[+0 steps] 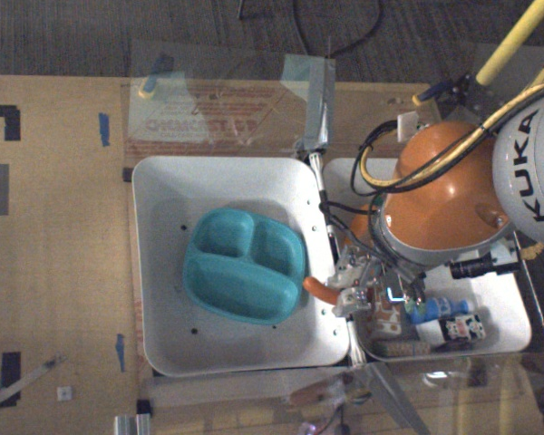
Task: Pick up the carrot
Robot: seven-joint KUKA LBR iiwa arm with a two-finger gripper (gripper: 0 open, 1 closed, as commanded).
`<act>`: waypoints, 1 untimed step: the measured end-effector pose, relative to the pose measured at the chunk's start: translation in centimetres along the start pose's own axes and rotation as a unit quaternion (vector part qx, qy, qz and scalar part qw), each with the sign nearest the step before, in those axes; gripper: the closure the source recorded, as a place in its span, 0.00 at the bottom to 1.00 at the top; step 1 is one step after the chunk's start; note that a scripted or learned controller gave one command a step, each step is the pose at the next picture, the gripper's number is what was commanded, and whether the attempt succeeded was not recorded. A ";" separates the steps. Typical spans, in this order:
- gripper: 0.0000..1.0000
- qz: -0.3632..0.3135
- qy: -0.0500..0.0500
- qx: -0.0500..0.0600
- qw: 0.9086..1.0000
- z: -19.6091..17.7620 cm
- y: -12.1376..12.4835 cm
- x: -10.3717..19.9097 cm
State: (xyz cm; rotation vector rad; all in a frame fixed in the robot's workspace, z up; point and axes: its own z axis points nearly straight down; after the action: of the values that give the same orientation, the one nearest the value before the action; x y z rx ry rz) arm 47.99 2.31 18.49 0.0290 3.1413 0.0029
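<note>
The carrot (318, 289) is a small orange piece at the right edge of the left bin (163, 198), just right of the teal plate. Its right end runs in between the fingers of my gripper (343, 294), which hangs over the divider between the two bins. The gripper is shut on the carrot, and the carrot's left end sticks out toward the plate. The orange wrist band (440, 193) and grey arm cover most of the right bin above the gripper.
A teal divided plate (245, 264) lies in the middle of the left bin. In the right bin (517, 333) sit a blue-capped bottle (428, 311), a small black-and-white carton (462, 327) and a brownish item (386, 319). A clear panel (218, 107) lies behind the bins.
</note>
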 end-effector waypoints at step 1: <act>1.00 0.028 -0.003 0.000 1.000 -1.8 -4.8 -0.2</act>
State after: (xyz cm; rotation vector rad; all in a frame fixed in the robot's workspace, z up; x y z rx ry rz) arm 48.07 -2.47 20.23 0.1179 3.1330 0.0017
